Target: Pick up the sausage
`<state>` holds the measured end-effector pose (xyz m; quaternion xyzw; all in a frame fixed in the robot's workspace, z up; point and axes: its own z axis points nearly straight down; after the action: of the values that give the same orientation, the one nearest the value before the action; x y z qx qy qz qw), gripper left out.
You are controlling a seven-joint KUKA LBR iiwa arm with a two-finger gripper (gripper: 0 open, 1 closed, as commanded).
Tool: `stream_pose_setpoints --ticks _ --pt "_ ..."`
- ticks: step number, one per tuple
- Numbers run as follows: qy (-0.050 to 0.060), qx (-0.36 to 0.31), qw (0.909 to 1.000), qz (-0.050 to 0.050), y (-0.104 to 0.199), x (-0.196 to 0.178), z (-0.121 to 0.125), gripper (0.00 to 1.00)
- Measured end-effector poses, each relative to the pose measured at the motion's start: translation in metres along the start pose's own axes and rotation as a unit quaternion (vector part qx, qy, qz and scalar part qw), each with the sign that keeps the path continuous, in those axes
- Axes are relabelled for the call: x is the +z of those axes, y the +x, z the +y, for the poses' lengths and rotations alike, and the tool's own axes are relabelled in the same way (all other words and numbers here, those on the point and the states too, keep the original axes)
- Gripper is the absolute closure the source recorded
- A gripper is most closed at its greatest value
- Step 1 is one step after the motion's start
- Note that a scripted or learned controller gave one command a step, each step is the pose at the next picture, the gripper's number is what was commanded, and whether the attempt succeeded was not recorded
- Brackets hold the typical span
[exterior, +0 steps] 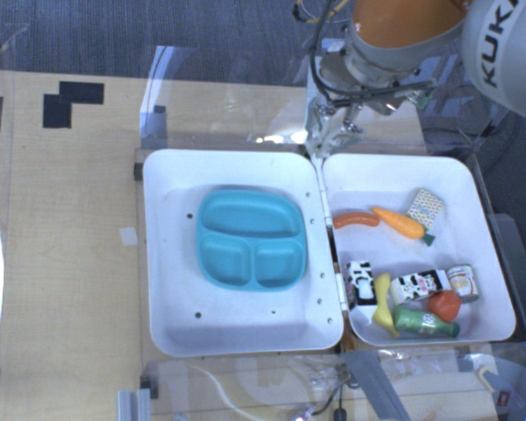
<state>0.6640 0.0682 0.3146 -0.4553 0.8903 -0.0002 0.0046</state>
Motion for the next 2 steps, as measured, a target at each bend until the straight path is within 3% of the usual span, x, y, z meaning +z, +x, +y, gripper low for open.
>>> stream_pose_setpoints --ticks 1,2 --pt "0.002 -0.079 0.9968 -0.002 -0.035 -0.100 0.018 1.00" --pt "-0.001 -0.201 0.9796 -0.001 -0.041 -0.050 0.028 1.00"
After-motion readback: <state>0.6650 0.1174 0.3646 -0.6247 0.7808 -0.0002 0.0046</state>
